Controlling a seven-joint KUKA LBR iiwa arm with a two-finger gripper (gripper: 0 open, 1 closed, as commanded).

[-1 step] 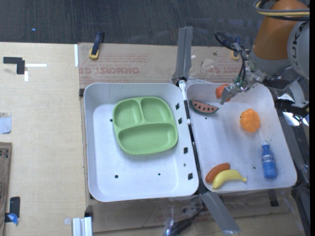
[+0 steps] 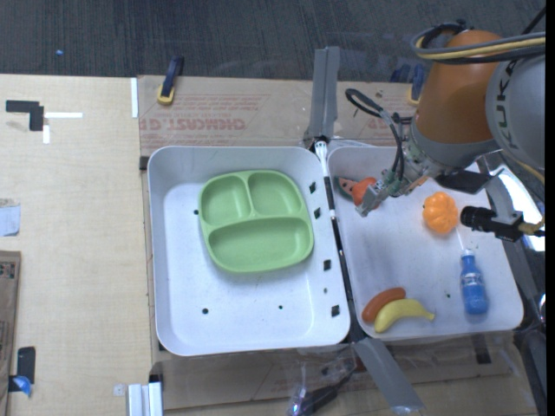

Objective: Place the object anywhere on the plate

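A green three-compartment plate lies in the left white bin, with nothing on it. My gripper hangs low over the back left corner of the right bin. A small orange and red carrot-like object lies right against the gripper's left side. The gripper's body hides whether it is between the jaws.
The right bin also holds an orange pumpkin-like fruit, a blue bottle, a yellow banana and a red sausage. A grey divider separates the two bins. The arm's orange band looms over the back right.
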